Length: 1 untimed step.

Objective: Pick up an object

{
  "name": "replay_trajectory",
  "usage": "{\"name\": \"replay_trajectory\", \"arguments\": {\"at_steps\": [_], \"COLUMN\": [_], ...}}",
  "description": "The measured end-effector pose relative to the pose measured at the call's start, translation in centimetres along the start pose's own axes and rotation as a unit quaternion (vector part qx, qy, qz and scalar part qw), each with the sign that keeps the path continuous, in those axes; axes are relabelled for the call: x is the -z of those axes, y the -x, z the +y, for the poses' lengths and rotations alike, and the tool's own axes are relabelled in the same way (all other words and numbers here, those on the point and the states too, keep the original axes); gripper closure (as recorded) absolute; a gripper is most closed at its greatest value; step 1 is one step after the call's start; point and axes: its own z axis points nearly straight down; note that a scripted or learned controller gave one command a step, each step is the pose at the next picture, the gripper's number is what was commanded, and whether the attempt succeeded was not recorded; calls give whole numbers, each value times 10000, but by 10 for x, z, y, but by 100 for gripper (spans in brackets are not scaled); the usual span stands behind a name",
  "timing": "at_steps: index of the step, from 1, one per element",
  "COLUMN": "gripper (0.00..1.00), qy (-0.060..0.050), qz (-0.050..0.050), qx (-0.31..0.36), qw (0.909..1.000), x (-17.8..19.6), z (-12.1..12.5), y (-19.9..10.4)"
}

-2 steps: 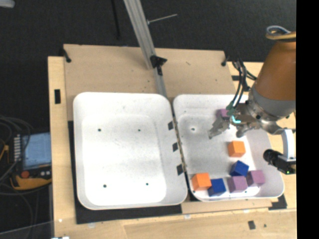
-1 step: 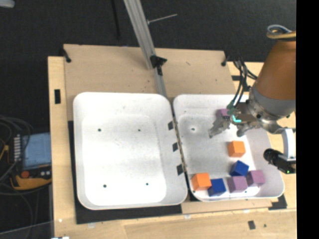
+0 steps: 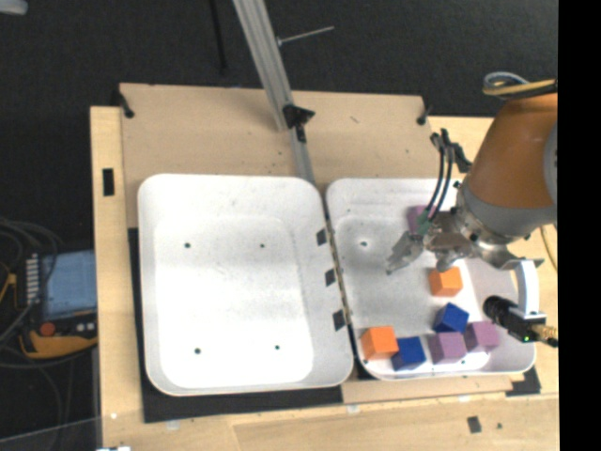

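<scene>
Orange, blue and purple foam-like cubes lie in the right bin [image 3: 371,216]: an orange cube [image 3: 445,281] near its right edge just beside the gripper [image 3: 406,250], a purple cube [image 3: 416,218] partly hidden behind the wrist, and along the near edge another orange cube [image 3: 379,341], two blue cubes [image 3: 408,353], and two purple ones [image 3: 447,347]. Whether the jaws are parted cannot be told; nothing shows between them. Smooth white plastic forms the left bin [image 3: 235,285] on a pale wooden bench [image 3: 108,252].

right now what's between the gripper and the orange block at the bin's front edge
In the camera view, only bare white bin floor lies between the gripper and that orange block.
</scene>
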Motion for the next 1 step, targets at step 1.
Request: {"name": "replay_trajectory", "arguments": {"at_steps": [1], "gripper": [0], "qy": [-8], "qz": [3], "qx": [-4], "qw": [10000], "x": [-56], "z": [-7], "y": [-7]}}
